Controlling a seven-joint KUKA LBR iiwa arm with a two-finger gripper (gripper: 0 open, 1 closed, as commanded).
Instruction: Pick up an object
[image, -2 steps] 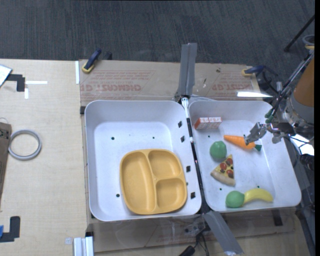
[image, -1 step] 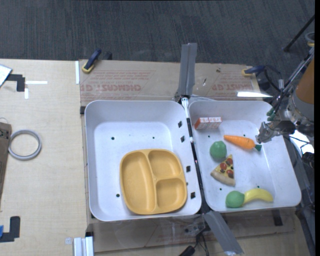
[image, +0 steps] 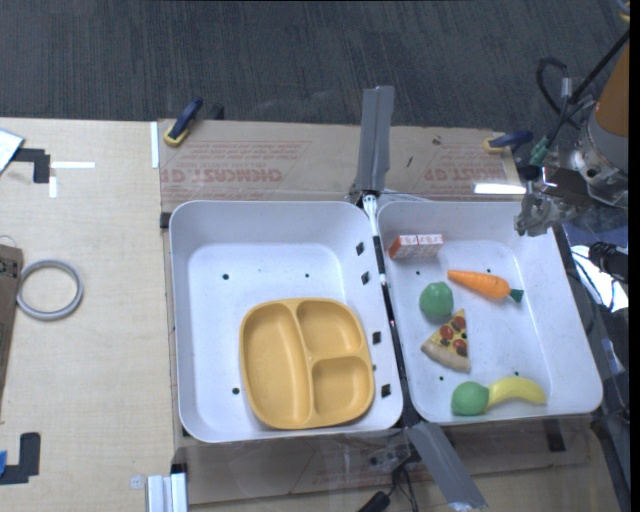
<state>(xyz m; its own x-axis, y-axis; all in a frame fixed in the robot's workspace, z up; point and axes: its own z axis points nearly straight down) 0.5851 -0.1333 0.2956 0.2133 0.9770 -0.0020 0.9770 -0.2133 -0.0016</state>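
A roll of tape (image: 46, 289) lies on the bench (image: 90, 380), well left of the bins.

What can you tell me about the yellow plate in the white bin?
The yellow plate looks like smooth plastic, squarish with rounded corners. Raised ridges split it into three sections: one long one on the left and two smaller ones on the right. Nothing lies in any of them. It sits flat on the floor of the left bin, toward the near right corner, turned a little askew. Nothing but the bin touches it.

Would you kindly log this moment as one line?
gripper: over right bin far-right rim, nothing held | carrot, pizza slice, banana: in bin | yellow plate: left bin
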